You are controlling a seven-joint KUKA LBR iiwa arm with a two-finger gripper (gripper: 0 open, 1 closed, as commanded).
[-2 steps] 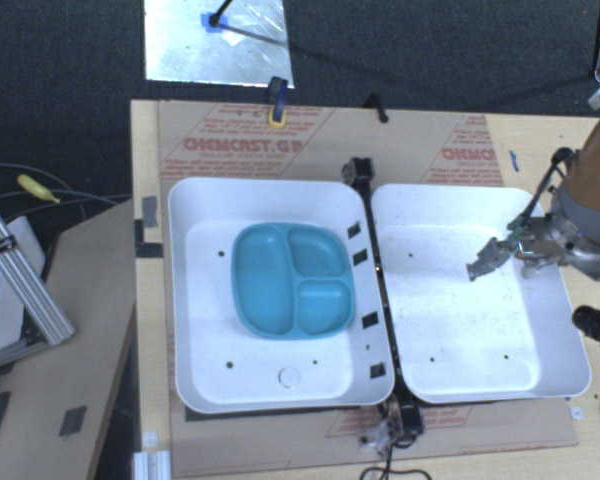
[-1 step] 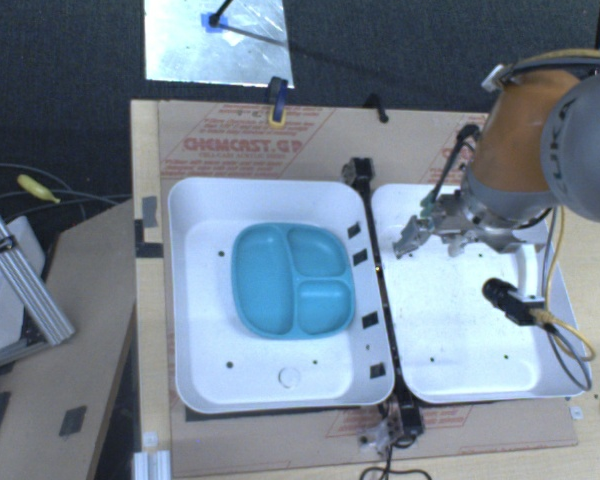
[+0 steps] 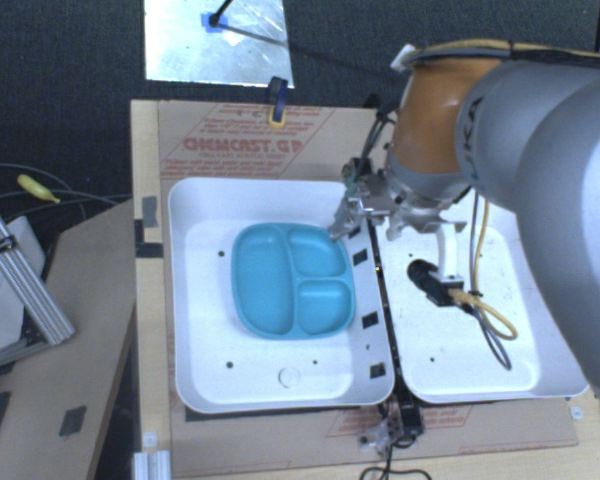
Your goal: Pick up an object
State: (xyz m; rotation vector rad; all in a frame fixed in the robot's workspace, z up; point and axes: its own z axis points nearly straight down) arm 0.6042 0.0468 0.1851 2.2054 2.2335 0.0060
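Two white bins lie side by side; the blue divided plate (image 3: 290,280) sits alone in the middle of the left bin (image 3: 195,298); we see the claw (image 3: 342,226) at the plate's far right corner, close by the ridge between the bins; we cannot tell how far it is open, nor whether it grips anything; right of the plate, the grey arm (image 3: 540,148) overhangs the right bin (image 3: 540,368).

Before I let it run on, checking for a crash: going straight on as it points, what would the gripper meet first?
Probably the blue divided plate in the left bin: the gripper hangs over the plate's upper right corner, pointing down. Depth is unclear, so it may strike just its rim.
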